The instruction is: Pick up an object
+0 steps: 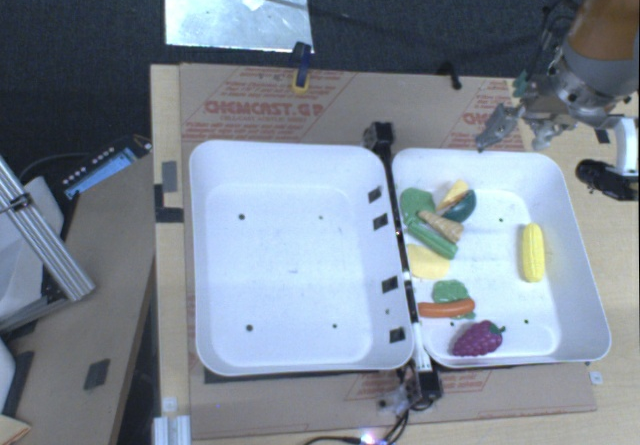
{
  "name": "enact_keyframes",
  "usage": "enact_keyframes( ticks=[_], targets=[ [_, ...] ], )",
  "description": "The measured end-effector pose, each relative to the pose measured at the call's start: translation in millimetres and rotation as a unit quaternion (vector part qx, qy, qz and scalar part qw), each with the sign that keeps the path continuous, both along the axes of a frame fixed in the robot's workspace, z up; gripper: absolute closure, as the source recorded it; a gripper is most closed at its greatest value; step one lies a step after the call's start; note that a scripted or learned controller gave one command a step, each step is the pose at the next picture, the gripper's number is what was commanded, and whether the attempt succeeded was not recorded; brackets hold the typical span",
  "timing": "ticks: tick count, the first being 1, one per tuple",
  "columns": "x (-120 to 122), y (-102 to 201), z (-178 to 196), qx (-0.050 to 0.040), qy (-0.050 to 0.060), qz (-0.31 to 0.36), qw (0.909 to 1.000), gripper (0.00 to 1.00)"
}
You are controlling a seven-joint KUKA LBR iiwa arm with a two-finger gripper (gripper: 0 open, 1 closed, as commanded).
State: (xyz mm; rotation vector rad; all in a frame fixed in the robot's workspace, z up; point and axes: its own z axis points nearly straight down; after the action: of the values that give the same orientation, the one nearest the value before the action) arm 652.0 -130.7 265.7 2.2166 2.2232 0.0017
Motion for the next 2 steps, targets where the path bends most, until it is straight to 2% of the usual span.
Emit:
enact_keyframes(
  ticks=[1, 2],
  targets=[
    [16, 69, -87, 0.0022, 0.003, 0.004, 1.0000, 0.00],
    [17, 177, -81, 0.0029, 0.000, 0.006, 1.0000, 0.00]
  ],
)
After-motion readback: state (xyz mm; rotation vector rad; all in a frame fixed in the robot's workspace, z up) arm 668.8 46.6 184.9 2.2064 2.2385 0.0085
